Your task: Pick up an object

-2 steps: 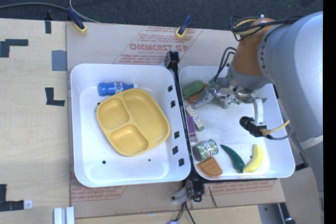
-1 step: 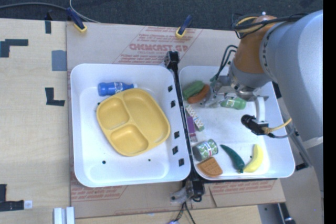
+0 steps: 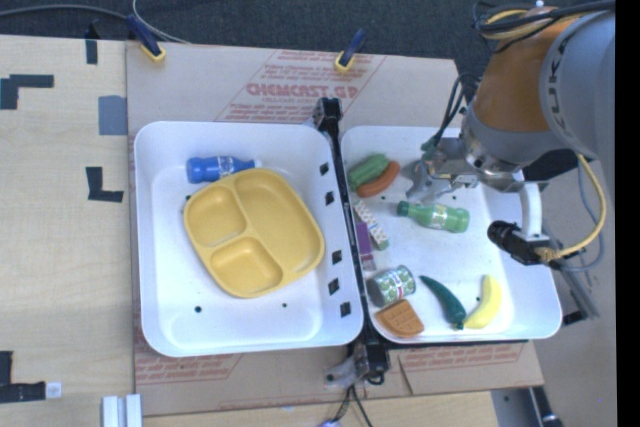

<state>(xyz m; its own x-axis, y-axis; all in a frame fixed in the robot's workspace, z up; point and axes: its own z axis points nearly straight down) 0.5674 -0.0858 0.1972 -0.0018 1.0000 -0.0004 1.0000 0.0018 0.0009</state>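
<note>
The right bin [image 3: 520, 315] holds several small objects. A green bottle [image 3: 436, 216] lies on its side in the middle. My gripper [image 3: 432, 182] hangs just above and behind that bottle, open, with nothing between its fingers. To its left lie a green piece [image 3: 366, 165] and an orange-red piece [image 3: 378, 181], touching. A purple bar [image 3: 370, 227] lies along the bin's left wall. Along the near side sit a tin can [image 3: 392, 284], an orange wafer [image 3: 402, 319], a green chili pepper [image 3: 443, 300] and a yellow banana [image 3: 483, 303].
The left bin [image 3: 160, 245] holds a yellow divided plate [image 3: 252, 230] and a blue bottle [image 3: 215, 168] behind it. A black clip rail [image 3: 335, 205] joins the two bins. The arm's grey and orange body [image 3: 530, 95] overhangs the right bin's far corner, with cables [image 3: 560, 245] on the right.
</note>
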